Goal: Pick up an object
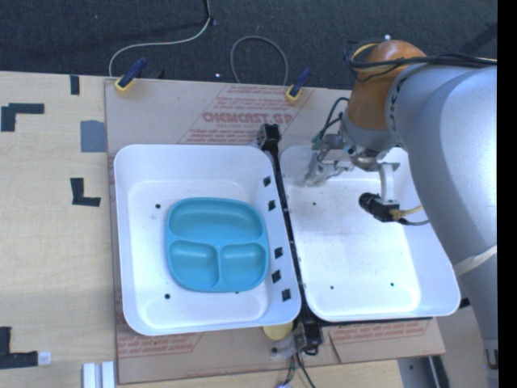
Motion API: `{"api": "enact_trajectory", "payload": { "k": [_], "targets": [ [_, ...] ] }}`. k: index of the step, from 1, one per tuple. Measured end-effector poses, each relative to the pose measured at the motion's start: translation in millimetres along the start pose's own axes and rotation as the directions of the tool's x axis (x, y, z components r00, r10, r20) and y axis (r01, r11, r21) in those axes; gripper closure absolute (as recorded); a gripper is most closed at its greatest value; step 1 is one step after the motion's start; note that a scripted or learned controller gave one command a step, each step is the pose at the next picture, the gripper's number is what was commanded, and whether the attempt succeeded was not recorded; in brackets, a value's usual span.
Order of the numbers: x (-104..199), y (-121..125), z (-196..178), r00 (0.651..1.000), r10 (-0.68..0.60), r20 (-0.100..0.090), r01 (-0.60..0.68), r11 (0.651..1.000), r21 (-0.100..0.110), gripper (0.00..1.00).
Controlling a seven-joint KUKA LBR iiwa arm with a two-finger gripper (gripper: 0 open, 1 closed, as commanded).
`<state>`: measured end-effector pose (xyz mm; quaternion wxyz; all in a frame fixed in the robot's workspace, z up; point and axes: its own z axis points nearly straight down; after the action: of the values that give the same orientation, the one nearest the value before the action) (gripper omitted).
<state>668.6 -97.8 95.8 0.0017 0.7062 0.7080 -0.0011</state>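
The pincer (317, 170) is down at the far end of the right bin (363, 289), up around one o'clock in the view, metal fingertips close over the white floor near the bin's back-left corner. Whether it's spread or pressed together, I cannot tell: the fingers blur into the pale plastic, and nothing shows between them. Just above it sits the orange band (373, 79), and the big grey arm (452, 144) fills the three o'clock side. A small black fitting with a cable (380, 206) hangs off the wrist, over the bin floor.

Moving out, the left bin (133, 241) lies alongside, the two touching along a black-clipped seam. In it, at about eight o'clock, the one thing to pick: a blue divided plate (216, 243), three compartments, lying flat in the middle of that bin, well apart from the pincer.

Under both bins there's a brown board (202, 120) with red mirrored lettering at twelve o'clock; it looks like "CHEMCAST GP", though that's hard to make out. Two blue-and-yellow clamps (129, 75) pin its far edge to the wooden counter (48, 241), which carries black tape marks (20, 113) out at nine o'clock.
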Motion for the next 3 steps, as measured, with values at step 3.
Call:
{"api": "enact_trajectory", "payload": {
  "k": [3],
  "targets": [
    [-17.8,0.8,-145.2,1.000,0.006,0.000,-0.006,1.000,-0.005,1.00]
  ]
}}
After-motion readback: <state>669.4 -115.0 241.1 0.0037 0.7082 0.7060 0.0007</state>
